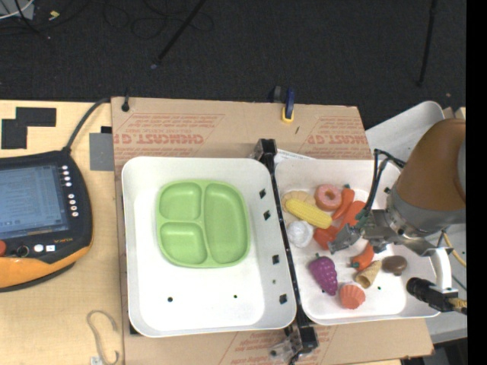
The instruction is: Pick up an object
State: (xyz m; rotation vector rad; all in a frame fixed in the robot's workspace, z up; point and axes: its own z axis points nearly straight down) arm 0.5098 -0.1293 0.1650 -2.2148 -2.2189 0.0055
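The right bin (pixel 319 181) holds several toy foods: a yellow corn cob (pixel 307 210), a pink donut (pixel 329 197), an orange-red carrot (pixel 344 207), purple grapes (pixel 323 274), an orange-red fruit (pixel 351 296), an ice cream cone (pixel 367 276), a small carrot (pixel 363 257), a brown piece (pixel 394 265) and a white piece (pixel 298 234). My gripper (pixel 348 236) hangs low over the middle of this bin, just right of a red piece (pixel 326 236) and below the carrot. The arm's orange band (pixel 430 169) rises to its right.
The left bin (pixel 144 280) carries a green divided plate (pixel 203 223). A black divider (pixel 278 234) runs between the bins. A teach pendant (pixel 42 215) lies on the bench at far left. Cardboard (pixel 228 128) lies under both bins.
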